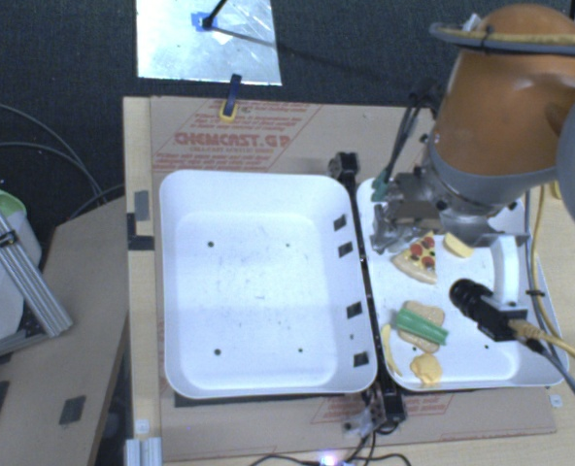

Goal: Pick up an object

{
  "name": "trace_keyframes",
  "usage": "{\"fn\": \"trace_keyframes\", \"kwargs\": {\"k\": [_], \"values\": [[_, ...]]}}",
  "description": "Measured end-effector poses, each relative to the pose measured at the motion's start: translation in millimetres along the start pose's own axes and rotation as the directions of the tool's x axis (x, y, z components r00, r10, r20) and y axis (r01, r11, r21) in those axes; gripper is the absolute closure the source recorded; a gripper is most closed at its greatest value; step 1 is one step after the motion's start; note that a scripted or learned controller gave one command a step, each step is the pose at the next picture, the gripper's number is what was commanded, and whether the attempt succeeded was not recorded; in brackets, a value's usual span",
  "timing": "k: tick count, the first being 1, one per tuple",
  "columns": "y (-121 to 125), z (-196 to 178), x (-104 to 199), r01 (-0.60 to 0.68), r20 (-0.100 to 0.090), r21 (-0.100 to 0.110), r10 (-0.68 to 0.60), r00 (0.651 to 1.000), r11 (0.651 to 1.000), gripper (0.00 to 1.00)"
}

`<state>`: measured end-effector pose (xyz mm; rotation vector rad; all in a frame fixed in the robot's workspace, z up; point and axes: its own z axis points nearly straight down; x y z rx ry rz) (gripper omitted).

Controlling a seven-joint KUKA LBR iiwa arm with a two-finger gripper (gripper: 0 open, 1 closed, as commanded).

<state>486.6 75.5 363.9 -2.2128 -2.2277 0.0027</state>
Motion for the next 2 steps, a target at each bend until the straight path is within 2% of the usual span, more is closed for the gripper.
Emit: {"fn": "trace_keyframes", "kwargs": {"k": [1,2], "values": [[0.0,-63.8,-59.1,-0.011,0.0,-0.012,0.011,1.0,1.0,1.0],[0.0,-81.3,-4.3,0.002,-0.002,-0.007,-0.002,1.0,1.0,1.0]]}}
